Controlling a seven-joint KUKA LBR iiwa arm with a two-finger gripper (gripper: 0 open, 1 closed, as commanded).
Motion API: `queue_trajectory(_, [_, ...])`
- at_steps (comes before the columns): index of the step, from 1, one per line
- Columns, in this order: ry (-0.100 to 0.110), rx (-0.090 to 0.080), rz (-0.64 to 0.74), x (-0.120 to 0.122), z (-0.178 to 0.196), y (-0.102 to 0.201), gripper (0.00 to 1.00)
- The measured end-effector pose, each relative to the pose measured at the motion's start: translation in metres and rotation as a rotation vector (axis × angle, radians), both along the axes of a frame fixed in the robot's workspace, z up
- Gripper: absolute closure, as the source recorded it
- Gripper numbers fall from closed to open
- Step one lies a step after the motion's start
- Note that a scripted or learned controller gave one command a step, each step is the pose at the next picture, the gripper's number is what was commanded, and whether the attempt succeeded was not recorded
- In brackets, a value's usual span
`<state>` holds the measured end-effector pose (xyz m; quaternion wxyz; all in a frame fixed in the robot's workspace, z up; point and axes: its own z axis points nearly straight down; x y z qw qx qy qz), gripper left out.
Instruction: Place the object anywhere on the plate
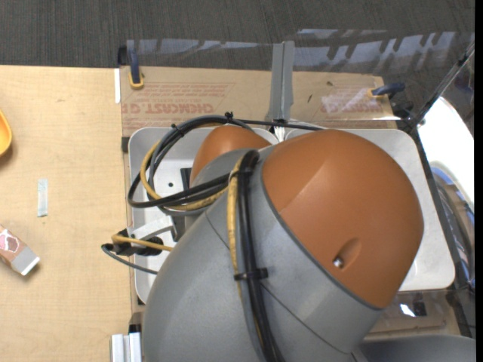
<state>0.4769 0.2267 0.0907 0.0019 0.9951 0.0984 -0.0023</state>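
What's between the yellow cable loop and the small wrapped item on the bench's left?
Bare wooden bench, plus a small clear strip lying flat on it, between the yellow cable loop and wrapped item, seen from the camera view.

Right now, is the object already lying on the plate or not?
Cannot tell. The arm reaches over the left bin and its grey and orange body covers most of both bins, so the object and the plate are hidden.

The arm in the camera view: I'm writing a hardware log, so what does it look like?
A bulky grey arm with large rounded orange caps at its joints. Black and yellow cables loop off its side and run along the body, tied on by a black strap. One orange cap has a small dark hole.
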Motion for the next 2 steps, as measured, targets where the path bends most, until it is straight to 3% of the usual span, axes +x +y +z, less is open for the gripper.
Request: queue_trajectory(2, [0.000,-0.001,0.002,-0.0003,-0.0003,0.0002,0.00])
